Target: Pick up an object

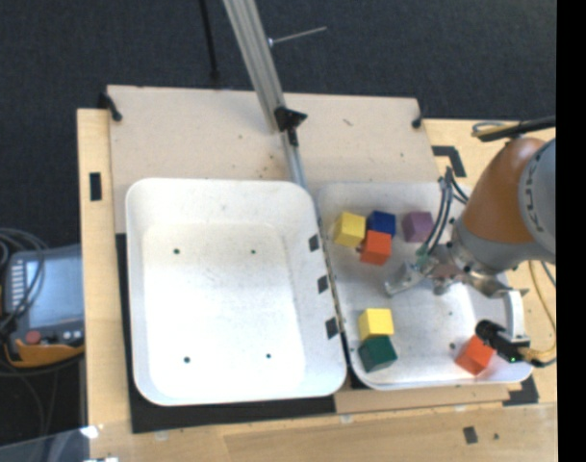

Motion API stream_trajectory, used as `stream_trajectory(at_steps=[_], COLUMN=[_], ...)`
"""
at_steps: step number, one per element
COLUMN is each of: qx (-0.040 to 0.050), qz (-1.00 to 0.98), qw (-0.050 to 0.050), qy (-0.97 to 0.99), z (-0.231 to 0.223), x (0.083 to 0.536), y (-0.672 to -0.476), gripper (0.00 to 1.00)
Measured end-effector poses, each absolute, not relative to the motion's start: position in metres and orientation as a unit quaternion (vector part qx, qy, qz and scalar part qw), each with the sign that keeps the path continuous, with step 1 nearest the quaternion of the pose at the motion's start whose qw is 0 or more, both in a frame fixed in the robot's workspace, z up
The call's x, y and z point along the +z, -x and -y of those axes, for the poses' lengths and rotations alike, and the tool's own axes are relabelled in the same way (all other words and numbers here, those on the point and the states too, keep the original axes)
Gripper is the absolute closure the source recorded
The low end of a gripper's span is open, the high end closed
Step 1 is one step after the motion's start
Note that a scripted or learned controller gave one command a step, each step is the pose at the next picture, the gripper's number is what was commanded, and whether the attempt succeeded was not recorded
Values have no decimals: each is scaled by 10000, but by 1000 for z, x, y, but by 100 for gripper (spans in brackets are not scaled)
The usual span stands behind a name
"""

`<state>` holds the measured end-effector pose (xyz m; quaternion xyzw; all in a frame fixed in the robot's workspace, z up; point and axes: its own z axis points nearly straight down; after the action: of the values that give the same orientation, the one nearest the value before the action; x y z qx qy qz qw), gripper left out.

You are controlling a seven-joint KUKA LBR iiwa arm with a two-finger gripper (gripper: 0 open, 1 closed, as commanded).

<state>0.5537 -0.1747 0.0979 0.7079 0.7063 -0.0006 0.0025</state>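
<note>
the gripper point(405, 279) hangs in the right bin point(422, 378), whether clenched or released i cannot tell, near small blocks like the orange block point(376, 246), probably light, stiff, best pinched across flat opposite faces.

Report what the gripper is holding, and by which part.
Cannot be told: the gripper sits low in the right bin below the orange block, and no block shows between its fingers.
</note>
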Motion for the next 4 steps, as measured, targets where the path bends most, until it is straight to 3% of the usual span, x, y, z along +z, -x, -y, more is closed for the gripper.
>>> stream_trajectory(at_steps=[1,4], qx=[22,27], qz=[-7048,-7090], qw=[30,40], qy=[-7094,-7052], z=[174,177], x=[110,279], y=[-555,-564], gripper=[100,100])
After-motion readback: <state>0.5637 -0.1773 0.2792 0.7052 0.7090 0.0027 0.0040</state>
